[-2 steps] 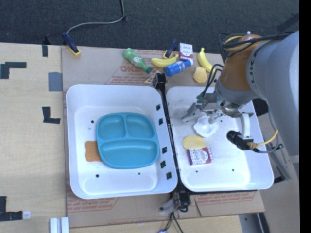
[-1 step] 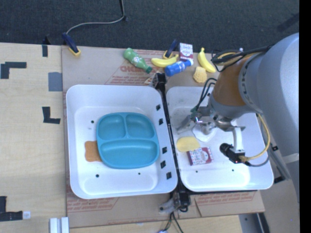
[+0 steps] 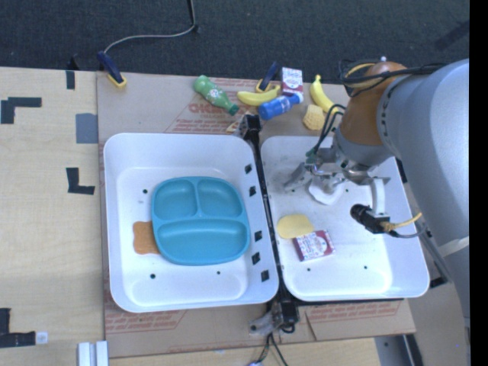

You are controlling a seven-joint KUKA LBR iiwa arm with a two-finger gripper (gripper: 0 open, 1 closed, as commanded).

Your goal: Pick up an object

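Though whether it grips is unclear, the tool [image 3: 326, 183] touches a small, white, rounded object [image 3: 327, 195].

The grey arm's two-finger gripper [image 3: 324, 183] hangs low in the right white bin [image 3: 396, 280], over a small white object [image 3: 328, 195]. A yellow disc [image 3: 294, 225] and red packet [image 3: 313, 245] lie nearby. A blue divided plate [image 3: 200, 219] fills the left bin [image 3: 122, 204].

Even bright overhead light, soft shadows, slight blur, mild glare on bins [image 3: 114, 227].
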